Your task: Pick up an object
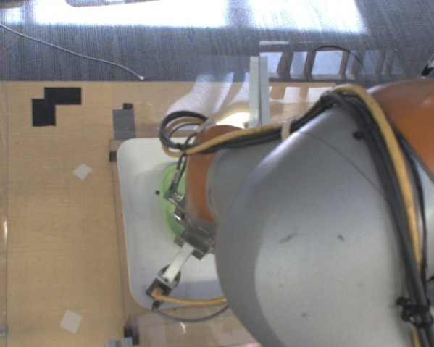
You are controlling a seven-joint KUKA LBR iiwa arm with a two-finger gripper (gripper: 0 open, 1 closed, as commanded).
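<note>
Reaching into the white bin (135, 210), arm (314, 229) hides the gripper; its state cannot be told. Green object (174, 208) at nine o'clock of wrist risks a missed grasp.

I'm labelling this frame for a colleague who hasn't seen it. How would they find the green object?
Start at the white bin left of the big grey arm. The green object lies along the arm's orange band, mostly hidden beneath it, the bin's one bright green thing.
</note>
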